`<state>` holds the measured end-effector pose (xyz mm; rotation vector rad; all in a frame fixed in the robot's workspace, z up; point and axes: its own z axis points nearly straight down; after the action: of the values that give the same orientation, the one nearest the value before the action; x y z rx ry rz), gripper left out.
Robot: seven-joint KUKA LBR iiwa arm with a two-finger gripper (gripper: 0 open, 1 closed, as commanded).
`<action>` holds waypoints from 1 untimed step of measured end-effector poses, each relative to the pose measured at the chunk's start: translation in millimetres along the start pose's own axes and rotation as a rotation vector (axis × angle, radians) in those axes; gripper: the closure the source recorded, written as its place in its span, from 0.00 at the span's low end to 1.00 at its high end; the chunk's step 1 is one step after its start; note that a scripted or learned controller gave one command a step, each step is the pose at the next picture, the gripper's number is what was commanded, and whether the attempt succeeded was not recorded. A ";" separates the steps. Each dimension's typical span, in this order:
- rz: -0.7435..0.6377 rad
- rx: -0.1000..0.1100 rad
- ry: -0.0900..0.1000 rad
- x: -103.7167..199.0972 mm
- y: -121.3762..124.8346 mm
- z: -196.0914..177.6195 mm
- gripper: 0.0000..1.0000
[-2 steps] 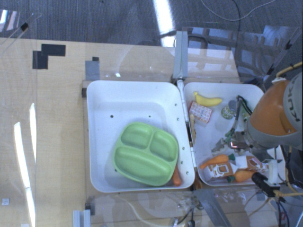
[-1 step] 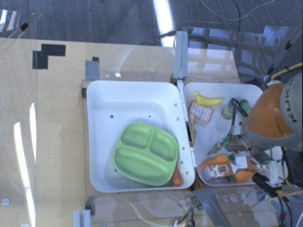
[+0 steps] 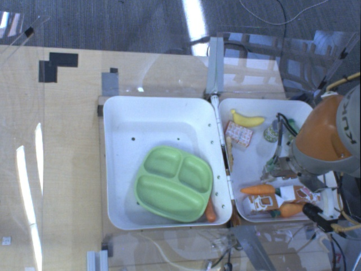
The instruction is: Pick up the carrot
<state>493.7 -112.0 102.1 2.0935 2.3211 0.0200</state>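
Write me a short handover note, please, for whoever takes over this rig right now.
Claw: low over the right bin, just above the carrot; nothing visibly held.
Carrot: lying near the right bin's front, beside a small box.
Also there: banana at the back, another orange piece at the front right.
Left bin: green divided plate.
Done: approach. Left: grasp and lift.

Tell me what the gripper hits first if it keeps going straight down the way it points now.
Most likely the carrot lying in the right bin. The gripper hangs just above and right of it, so it may instead land on the packet beside the carrot; depth is hard to judge here.
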 end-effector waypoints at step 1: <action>0.000 0.000 0.000 0.0 0.0 0.0 0.00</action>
<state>493.7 -112.0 102.1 2.0934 2.3208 0.0201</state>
